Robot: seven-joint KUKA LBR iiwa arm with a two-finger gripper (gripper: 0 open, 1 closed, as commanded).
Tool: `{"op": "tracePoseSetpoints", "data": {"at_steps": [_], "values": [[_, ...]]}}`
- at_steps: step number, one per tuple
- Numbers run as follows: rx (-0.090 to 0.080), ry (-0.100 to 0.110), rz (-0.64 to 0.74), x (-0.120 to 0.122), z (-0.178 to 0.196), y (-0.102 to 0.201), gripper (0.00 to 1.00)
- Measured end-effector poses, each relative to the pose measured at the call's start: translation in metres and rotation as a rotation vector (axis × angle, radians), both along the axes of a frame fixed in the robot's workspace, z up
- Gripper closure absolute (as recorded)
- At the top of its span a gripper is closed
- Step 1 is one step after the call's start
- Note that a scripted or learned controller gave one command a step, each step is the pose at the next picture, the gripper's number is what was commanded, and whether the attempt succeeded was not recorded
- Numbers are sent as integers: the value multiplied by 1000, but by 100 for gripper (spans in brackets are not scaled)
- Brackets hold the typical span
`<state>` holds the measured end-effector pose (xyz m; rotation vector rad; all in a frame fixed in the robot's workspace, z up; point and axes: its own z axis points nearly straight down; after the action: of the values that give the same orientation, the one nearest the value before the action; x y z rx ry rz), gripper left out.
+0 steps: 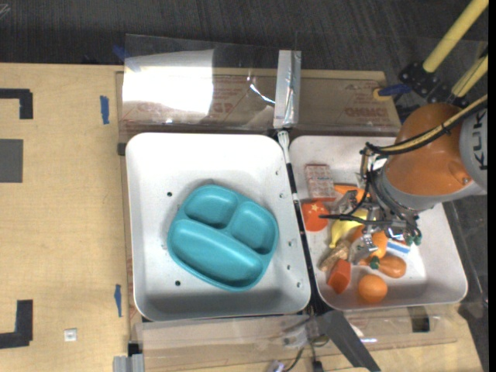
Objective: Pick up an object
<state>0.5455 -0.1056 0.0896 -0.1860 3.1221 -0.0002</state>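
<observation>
The pincer point(377, 225) hung low in the right bin point(453, 285), down among a heap of small toy foods; whether it was clenched or released could not be told. A yellow banana-like piece point(345, 229) lay just beside it, an orange ball point(373, 287) a little nearer the camera. Farther off, the left bin point(147, 169) held a teal divided plate point(224, 235). This looked like the grasping step; next, a firm closure and straight lift.

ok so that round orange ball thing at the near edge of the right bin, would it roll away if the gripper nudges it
Probably. The orange ball looks round and smooth, so a sideways nudge would likely send it rolling across the right bin. It sits close to the red piece, which might stop it on that side. Its curved surface may also slip from the fingers.
</observation>
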Motion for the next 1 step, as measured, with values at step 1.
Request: {"op": "tracePoseSetpoints", "data": {"at_steps": [1], "values": [[-16,-3,180,7,1,6,0]]}}
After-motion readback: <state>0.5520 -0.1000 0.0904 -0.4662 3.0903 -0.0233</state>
